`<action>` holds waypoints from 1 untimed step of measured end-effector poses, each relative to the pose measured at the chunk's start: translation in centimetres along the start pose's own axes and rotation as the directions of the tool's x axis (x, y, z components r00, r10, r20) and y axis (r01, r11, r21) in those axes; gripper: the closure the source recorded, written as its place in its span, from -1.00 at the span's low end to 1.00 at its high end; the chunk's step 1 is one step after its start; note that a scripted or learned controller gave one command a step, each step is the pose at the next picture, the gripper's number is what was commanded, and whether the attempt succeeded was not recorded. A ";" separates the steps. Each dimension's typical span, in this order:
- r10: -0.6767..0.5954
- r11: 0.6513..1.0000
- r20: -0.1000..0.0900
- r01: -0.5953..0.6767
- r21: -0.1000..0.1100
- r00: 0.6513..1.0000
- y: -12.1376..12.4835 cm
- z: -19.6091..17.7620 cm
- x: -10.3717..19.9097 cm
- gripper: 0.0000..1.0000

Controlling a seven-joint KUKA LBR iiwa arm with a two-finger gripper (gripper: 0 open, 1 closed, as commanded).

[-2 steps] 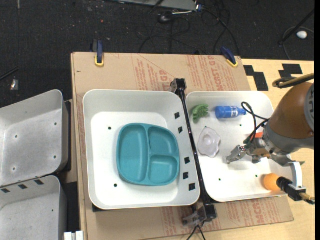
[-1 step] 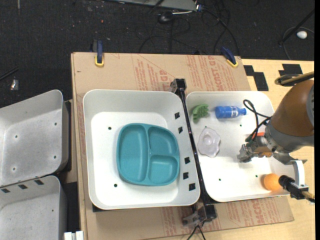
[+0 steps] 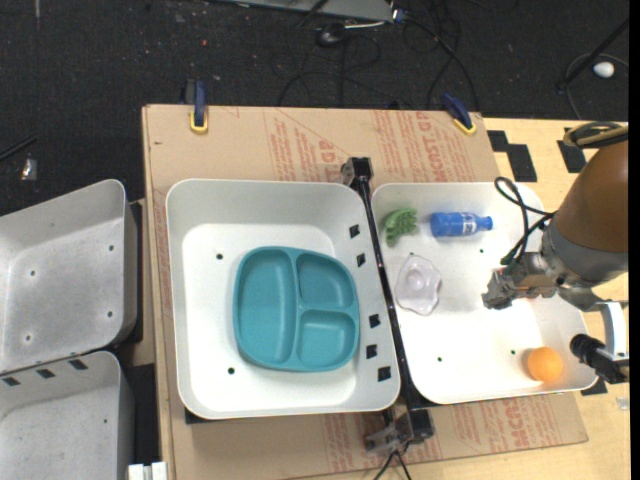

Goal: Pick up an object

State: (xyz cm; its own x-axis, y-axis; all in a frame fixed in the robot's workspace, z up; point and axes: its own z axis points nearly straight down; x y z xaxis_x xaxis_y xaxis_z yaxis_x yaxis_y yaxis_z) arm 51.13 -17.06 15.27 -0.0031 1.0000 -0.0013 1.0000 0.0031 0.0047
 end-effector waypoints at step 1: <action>0.001 1.000 0.001 -0.001 -0.003 1.000 0.3 -6.4 -0.2 1.00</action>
State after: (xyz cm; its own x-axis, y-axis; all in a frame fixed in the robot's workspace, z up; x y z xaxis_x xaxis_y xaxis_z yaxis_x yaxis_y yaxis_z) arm 51.42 -17.29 21.65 -0.0025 1.0000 -0.0027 1.0000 0.0025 0.0073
